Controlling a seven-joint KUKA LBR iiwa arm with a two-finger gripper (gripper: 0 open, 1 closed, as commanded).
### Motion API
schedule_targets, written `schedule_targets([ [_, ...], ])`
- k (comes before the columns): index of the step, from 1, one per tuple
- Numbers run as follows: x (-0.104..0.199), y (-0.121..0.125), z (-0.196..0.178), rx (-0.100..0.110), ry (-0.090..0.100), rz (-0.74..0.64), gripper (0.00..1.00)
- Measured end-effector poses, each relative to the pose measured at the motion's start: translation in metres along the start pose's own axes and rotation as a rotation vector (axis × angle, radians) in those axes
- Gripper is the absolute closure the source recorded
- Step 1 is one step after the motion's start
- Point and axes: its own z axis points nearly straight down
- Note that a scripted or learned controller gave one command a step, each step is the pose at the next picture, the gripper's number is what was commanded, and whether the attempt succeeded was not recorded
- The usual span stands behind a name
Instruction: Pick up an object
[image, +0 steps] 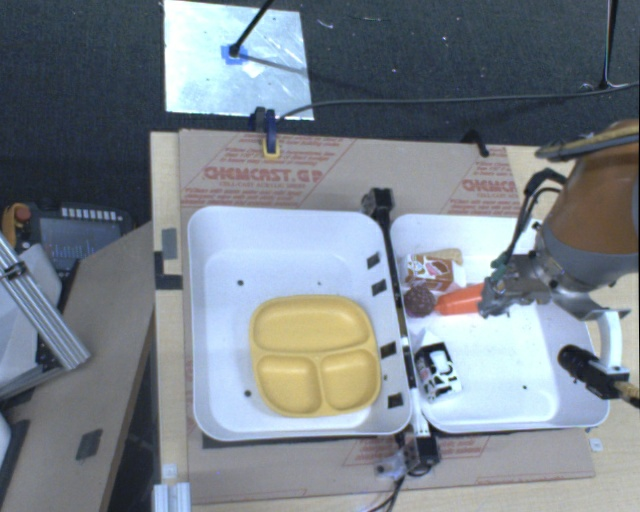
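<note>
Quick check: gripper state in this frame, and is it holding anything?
Gripper: over the right bin, right beside the orange object; open or closed cannot be told, and no object is visibly held.

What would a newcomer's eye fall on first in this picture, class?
Most likely the yellow divided plate, lying alone in the left bin. Next, the grey and orange arm reaching in from the right, its tool low over the right bin, beside an orange item near a snack packet and a black-and-white object.
</note>
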Motion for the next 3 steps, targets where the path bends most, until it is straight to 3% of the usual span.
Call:
schedule_targets([
  [2,0.102,-0.002,-0.004,0.000,0.000,0.000,1.00],
  [3,0.149,0.016,-0.004,-0.001,0.000,0.000,1.00],
])
